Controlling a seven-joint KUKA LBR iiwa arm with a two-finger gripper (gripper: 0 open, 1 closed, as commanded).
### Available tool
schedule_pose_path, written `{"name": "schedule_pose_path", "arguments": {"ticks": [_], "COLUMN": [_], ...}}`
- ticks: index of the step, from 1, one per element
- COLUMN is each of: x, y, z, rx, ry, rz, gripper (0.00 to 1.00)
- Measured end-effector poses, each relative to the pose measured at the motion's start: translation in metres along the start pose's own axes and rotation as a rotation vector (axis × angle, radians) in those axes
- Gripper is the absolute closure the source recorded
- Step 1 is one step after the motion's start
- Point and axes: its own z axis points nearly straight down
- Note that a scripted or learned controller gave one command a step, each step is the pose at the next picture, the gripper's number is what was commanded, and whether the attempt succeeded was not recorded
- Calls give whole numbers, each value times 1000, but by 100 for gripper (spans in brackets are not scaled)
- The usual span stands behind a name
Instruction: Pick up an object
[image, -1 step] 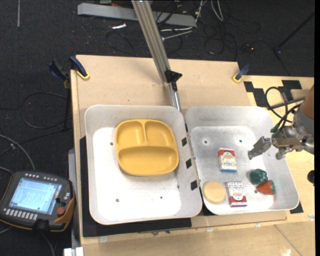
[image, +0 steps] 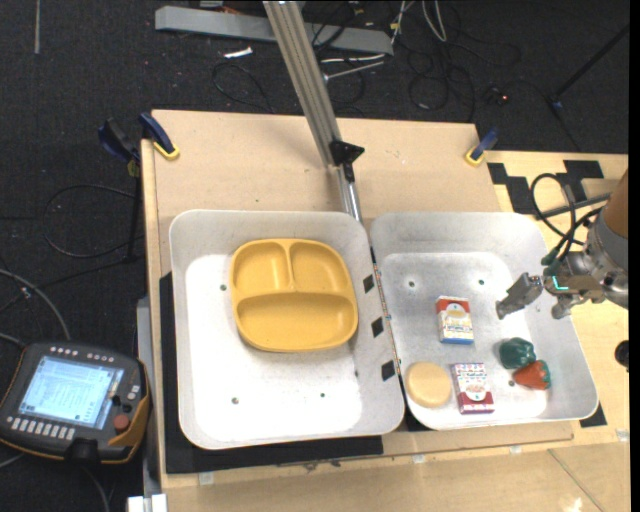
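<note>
Over right bin (image: 480, 240), claw (image: 540, 297) open

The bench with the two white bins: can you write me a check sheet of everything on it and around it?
Surface: wooden bench bearing a left bin and a right bin, side by side.
Job's things: in the right bin, two small cartons, a round tan piece, a green piece and a red piece.
Clutter: yellow divided plate in the left bin.
Gripper: gripper open above the right bin's right side, holding nothing.
Cables: black cables on the floor and by the arm.
Surroundings: handheld control screen at lower left; metal pole slanting over the bench; clamps at the bench corners.
</note>
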Motion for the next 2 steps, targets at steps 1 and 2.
{"name": "schedule_pose_path", "arguments": {"ticks": [1, 2], "x": [-5, -7], "y": [2, 8], "z": [45, 91], "rx": [4, 4], "ry": [0, 1], "rz": [1, 1], "gripper": [0, 0]}}
